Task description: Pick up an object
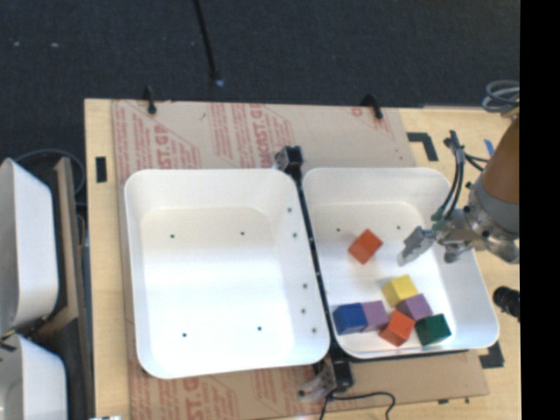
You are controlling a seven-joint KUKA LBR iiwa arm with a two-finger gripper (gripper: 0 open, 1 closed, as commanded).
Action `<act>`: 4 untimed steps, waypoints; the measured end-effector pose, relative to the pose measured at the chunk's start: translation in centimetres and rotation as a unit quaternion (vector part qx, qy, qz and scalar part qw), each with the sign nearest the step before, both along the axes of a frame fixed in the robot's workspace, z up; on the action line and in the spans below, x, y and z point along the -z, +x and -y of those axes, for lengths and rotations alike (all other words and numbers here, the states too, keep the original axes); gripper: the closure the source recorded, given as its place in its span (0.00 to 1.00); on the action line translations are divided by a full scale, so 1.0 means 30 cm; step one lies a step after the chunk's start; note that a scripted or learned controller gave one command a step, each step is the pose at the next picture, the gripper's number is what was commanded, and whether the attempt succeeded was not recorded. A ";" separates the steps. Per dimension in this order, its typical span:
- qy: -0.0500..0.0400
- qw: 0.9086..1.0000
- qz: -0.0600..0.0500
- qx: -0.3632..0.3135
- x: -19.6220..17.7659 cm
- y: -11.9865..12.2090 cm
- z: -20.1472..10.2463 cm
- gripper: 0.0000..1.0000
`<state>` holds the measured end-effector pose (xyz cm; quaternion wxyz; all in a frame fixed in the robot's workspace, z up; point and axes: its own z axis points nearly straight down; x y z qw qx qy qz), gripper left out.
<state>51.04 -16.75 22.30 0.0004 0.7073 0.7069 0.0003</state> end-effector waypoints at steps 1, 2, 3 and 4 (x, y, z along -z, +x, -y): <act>0.001 1.000 -0.004 -0.002 0.366 0.188 -0.126 0.00; 0.000 1.000 0.000 -0.001 0.408 0.260 -0.226 0.00; 0.000 1.000 0.001 0.001 0.371 0.259 -0.219 1.00; 0.001 1.000 0.004 -0.003 0.059 0.099 -0.460 1.00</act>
